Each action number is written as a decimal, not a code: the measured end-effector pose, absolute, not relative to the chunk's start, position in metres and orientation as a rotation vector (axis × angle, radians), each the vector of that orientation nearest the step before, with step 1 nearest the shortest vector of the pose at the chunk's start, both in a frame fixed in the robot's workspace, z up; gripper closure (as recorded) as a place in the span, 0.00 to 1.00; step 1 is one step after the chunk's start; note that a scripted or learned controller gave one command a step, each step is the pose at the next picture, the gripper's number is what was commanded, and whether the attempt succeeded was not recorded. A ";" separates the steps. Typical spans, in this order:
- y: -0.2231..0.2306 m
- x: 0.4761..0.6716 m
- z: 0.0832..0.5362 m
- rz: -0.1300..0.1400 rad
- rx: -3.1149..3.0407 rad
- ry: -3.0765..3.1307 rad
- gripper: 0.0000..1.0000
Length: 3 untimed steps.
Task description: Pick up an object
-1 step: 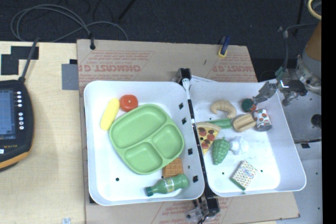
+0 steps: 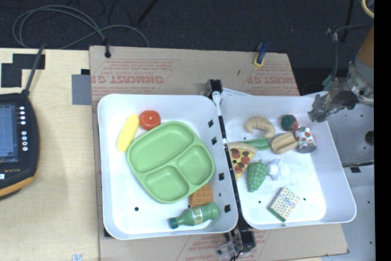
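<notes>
At the frame's right edge, my gripper (image 2: 320, 108) hangs, finger state unclear to me; the small can (image 2: 305, 139) lies just below-left.

The arm (image 2: 365, 73) entered from the right edge of the camera view, its orange band showing just above the grey wrist. The wrist angled leftward and down, ending in the dark gripper (image 2: 320, 108), which hung low at the right side of the scene. The fingertips were too small and dark to read.
</notes>
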<state>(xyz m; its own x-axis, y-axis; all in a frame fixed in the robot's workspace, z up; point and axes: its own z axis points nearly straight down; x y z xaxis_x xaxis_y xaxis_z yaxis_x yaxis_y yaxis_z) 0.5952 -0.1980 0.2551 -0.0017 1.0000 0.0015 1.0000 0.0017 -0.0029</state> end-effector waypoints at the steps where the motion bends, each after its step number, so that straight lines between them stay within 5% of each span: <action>1: -0.161 0.593 0.212 0.004 -2.214 -2.219 1.00; 2: -0.081 0.609 0.147 0.004 -2.207 -2.222 1.00; 3: -0.081 0.549 0.321 -0.015 -2.227 -2.230 1.00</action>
<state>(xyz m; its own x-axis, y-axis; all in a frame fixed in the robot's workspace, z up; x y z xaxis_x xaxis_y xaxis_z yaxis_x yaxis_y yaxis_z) 0.5486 -0.0809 0.3214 -0.0011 1.0000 -0.0005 0.9999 0.0011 0.0137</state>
